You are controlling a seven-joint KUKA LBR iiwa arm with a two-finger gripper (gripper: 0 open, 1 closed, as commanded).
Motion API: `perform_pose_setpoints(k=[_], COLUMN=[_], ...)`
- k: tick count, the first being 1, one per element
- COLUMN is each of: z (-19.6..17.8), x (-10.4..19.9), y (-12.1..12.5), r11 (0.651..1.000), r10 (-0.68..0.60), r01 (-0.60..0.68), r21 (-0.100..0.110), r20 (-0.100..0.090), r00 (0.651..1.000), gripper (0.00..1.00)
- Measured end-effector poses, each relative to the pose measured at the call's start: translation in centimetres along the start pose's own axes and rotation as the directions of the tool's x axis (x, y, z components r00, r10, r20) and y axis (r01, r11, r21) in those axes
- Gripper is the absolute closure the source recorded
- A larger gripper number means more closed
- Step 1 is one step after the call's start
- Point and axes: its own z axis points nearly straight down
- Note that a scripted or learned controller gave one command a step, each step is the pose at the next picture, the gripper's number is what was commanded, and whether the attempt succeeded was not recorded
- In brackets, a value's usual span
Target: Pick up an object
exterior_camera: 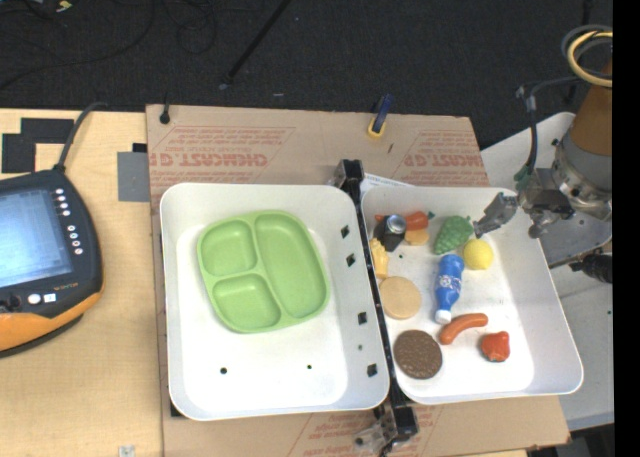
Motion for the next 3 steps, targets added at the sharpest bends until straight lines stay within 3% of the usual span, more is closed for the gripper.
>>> perform_pose_setpoints(k=[1,3], z=[-0.7,11.9], x=[0.0,0.4], y=[0.3,0.9], r11=[1.0,1.0], r10=[-0.001,-0.005], r01=[0.001,0.005], r21=[-0.013,-0.007], r20=[0.003,0.001], r00=[1.0,1.0], gripper=[0.0,0.0])
